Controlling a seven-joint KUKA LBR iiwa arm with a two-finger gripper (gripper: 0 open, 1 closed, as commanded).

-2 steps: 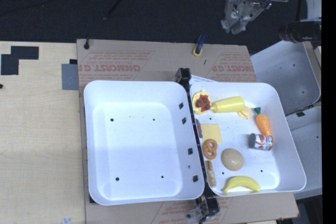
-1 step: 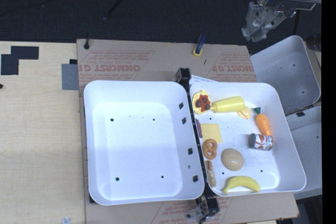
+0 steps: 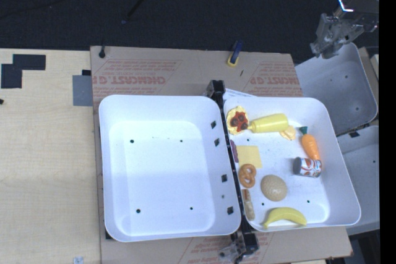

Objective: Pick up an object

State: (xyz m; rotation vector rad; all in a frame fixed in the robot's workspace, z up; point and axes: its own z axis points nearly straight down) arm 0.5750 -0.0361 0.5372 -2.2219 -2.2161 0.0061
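Dark floor runs along the far side of the scene, and below it a pale wooden table (image 3: pixel 43 157) carries a brown cardboard sheet (image 3: pixel 161 74) on which two shallow white bins sit side by side, touching along a black hinge-like strip. From the slanted overhead camera, the pincer (image 3: pixel 334 40) hangs high at the far right, beyond the table's far right corner and over a grey metal plate (image 3: pixel 346 83); whether it is spread or pressed together cannot be told, and nothing shows in its grip. All the pickable things lie well apart from it, in the right bin (image 3: pixel 337 195), nearer the table's front. Along that bin's far wall a yellow squeeze bottle (image 3: pixel 269 123) lies on its side, with a red and yellow toy (image 3: pixel 237 120) at its left end and an orange carrot (image 3: pixel 309 146) to its right. Below the carrot a small can (image 3: pixel 307 166) lies tipped over. Toward the bin's left wall are a flat yellow square (image 3: pixel 249 156) and a pretzel (image 3: pixel 247 175); a tan rounded lump (image 3: pixel 273 187) sits near the middle, and a banana (image 3: pixel 284 217) lies by the front wall. The left bin (image 3: pixel 161 170) shows bare white floor.
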